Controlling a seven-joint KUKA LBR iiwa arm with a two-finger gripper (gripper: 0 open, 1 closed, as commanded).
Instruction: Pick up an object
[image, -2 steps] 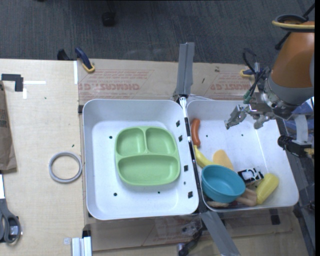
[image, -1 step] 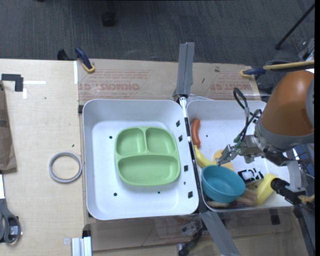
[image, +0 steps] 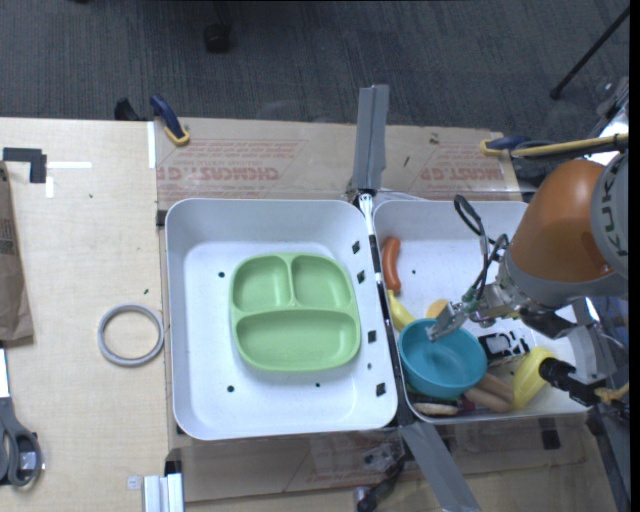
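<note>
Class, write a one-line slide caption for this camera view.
Hand poised over blue bowl in cluttered right bin; green tray left.

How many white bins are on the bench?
2. The shallow white left bin holds a green divided plate; the shallow white right bin sits beside it, holding a blue bowl and toys.

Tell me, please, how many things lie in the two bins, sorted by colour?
Green: 1, the tray
Blue: 1, the bowl
Orange: 1, the carrot
Yellow: 2, the banana and the piece at right
Tan: 1, the stick
Total: 6 that I can tell apart.
</note>
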